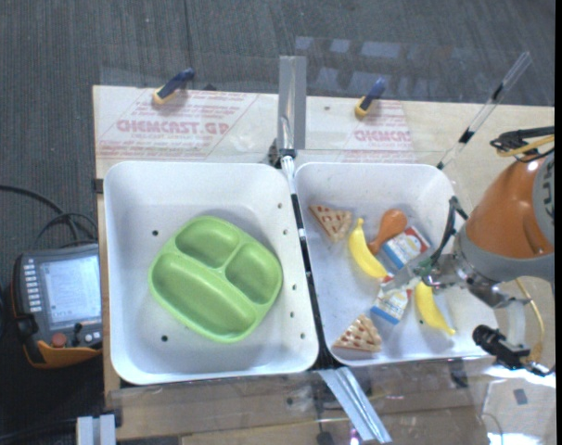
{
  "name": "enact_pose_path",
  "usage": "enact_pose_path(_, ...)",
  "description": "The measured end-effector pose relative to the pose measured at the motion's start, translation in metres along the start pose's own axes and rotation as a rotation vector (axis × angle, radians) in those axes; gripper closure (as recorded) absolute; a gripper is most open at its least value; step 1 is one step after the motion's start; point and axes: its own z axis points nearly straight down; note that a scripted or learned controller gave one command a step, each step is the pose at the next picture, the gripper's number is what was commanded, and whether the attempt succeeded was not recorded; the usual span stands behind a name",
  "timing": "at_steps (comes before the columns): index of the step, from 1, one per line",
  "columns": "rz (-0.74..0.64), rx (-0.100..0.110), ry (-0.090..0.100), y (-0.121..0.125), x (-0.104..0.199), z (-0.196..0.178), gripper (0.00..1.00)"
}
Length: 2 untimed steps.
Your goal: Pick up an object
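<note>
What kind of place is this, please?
Probably a robotics lab test bench: two white bins, one with toy food such as a banana, a grey-orange arm, and a teach pendant.

On the bench (253,119) two bins sat side by side. The left bin (133,193) held a divided plate (216,277) at its middle. In the right bin (429,179), a waffle wedge (330,221) lay near the far left corner, another wedge (359,336) at the near edge. Between them lay a banana (365,256), with a drumstick (389,225) and a carton (407,247) to its right. A second banana (431,309) lay toward the near right corner, beside a small carton (389,304). My pincer (432,272) hung over the right bin's right side.
</note>
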Motion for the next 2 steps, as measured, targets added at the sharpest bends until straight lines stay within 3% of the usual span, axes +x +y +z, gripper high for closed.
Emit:
enact_pose_path(1,-0.002,0.000,0.004,0.003,0.001,-0.009,1.00)
enact_pose_path(2,0.323,0.045,0.010,0.001,0.049,-0.107,1.00)
